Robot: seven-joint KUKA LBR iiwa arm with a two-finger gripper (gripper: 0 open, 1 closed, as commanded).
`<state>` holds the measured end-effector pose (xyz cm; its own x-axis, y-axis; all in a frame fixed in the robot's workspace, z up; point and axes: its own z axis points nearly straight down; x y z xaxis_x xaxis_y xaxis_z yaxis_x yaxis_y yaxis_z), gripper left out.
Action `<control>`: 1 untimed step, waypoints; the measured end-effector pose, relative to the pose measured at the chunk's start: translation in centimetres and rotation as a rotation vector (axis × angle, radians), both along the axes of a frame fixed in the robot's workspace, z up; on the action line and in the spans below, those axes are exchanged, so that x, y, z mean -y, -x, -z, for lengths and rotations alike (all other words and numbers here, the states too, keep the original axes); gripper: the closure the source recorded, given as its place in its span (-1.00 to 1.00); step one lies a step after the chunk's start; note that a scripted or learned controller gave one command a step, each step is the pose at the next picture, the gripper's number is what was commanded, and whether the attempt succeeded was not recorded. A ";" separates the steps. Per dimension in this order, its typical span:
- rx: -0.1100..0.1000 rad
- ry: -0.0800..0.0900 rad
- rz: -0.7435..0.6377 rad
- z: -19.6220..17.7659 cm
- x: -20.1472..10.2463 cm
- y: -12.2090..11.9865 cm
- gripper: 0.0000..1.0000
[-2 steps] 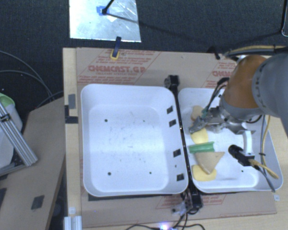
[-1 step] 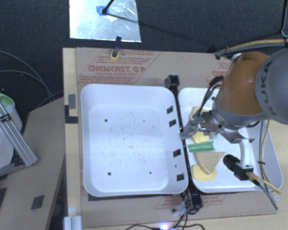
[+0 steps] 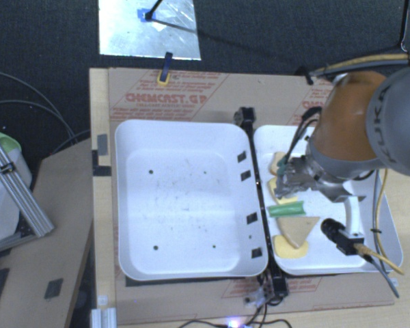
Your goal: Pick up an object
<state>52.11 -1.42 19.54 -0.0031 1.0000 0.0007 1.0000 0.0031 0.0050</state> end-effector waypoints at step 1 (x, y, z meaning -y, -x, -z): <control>-0.003 0.000 -0.004 1.1 -1.9 -2.2 1.00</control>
